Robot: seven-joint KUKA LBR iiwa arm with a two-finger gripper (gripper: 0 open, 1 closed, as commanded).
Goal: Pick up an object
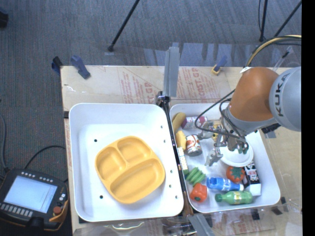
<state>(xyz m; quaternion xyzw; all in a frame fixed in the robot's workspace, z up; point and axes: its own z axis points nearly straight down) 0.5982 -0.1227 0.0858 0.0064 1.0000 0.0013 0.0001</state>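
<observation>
Yellow tray (130, 175) sits in the left bin (78, 132). On the right of the frame we see the gripper (222, 150) low in the right bin (269, 178), above a can (193, 145), blue bottle (222, 184) and green bottle (235, 197). We cannot tell how it is set.

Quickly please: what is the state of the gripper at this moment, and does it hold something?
Gripper: over the right bin, among the items; open or closed cannot be told, and nothing is seen held.
</observation>
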